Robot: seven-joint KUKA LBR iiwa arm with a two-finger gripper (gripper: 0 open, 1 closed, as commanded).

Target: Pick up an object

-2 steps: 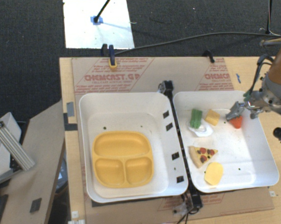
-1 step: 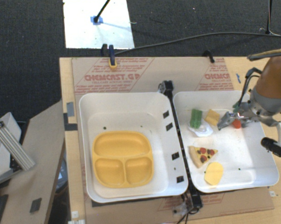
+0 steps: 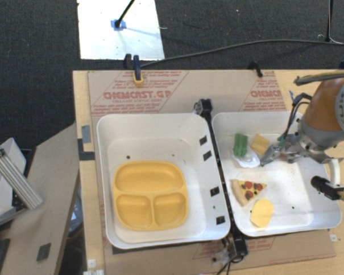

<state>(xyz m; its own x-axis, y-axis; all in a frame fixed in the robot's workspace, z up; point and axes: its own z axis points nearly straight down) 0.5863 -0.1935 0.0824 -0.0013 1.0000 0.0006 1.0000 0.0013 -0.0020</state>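
Gripper (image 3: 268,156) sits low in my right bin (image 3: 312,216), tips beside a small white object (image 3: 250,160) (whether its fingers are spread I cannot tell); green block (image 3: 240,143), yellow wedge (image 3: 259,143), pizza slice (image 3: 249,189) and yellow disc (image 3: 262,213) lie nearby; yellow divided tray (image 3: 150,194) fills my left bin (image 3: 126,130).

the left bin (image 3: 160,129) holds a yellow divided tray (image 3: 150,194). in the right bin (image 3: 312,213) lie a green block (image 3: 240,143), a yellow wedge (image 3: 259,142), a pizza slice (image 3: 248,189) and a yellow disc (image 3: 262,213). the end effector (image 3: 268,155) hangs low beside a small white piece (image 3: 248,160).
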